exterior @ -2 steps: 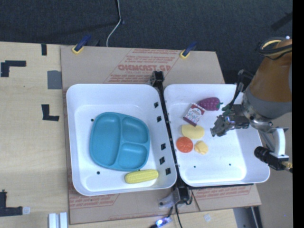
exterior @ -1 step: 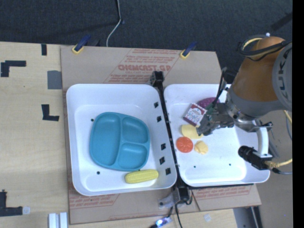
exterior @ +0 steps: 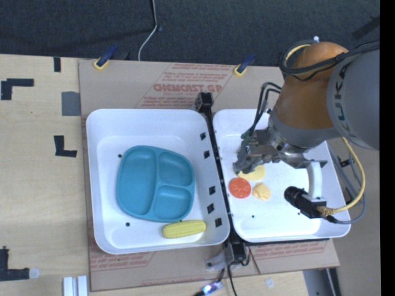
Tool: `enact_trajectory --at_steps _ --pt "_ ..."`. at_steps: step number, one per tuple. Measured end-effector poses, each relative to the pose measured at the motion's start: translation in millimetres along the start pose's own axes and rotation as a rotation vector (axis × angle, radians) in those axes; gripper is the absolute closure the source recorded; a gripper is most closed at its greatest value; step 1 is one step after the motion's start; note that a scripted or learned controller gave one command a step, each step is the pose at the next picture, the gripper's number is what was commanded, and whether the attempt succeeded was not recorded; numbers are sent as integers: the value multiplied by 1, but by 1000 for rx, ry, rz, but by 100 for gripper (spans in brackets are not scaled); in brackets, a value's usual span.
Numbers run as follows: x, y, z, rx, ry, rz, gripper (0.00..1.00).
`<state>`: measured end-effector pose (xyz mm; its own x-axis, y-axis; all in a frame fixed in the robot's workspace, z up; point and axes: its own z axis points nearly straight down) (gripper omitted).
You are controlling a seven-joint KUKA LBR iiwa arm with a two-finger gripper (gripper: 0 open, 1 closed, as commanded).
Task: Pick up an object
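The landmark is the black divider (exterior: 212,159) where the two shallow white bins meet. To its left lies the left bin (exterior: 105,125), to its right the right bin (exterior: 278,227). Both rest on a brown cardboard sheet (exterior: 179,85) with red printing, which extends behind the divider. Two blue-and-yellow clamps grip the sheet's far edge: one (exterior: 106,57) far left of the divider, the other (exterior: 245,63) slightly right of it. The wooden worktop (exterior: 37,184) spreads well left of the divider, carrying black tape marks (exterior: 60,145). Behind the divider hangs dark cloth (exterior: 203,11), crossed by a thin white cable (exterior: 150,29).
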<state>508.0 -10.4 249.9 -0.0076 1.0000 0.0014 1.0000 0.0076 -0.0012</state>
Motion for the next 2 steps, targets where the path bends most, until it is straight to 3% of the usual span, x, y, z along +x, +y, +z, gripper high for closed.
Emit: enact_trajectory --at_steps 2 --pt "111 8 30 2 -2 2 100"
